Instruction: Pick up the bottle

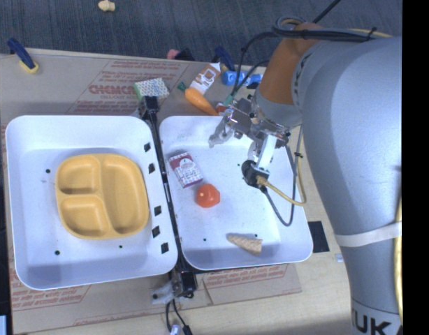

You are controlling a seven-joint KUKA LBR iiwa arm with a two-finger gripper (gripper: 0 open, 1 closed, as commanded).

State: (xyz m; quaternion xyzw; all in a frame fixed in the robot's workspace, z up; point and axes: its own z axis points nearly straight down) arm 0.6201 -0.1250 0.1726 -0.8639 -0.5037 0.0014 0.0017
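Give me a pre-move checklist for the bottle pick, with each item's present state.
1. Bottle located: ok, lying on the cardboard behind the right bin, outside it.
2. Gripper over bottle: not ok, it hangs above the bin's back edge, nearer the camera than the bottle.
3. Bottle between fingers: not ok.
4. Finger opening: cannot tell.
5. Clutter near target: not ok, blue items beside the bottle.
6. Bin contents apart from gripper: ok, red packet, red piece, cone.

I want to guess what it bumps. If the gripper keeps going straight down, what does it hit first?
Probably the bare floor of the right shallow white bin. The gripper hangs over its back edge, though depth is unclear.
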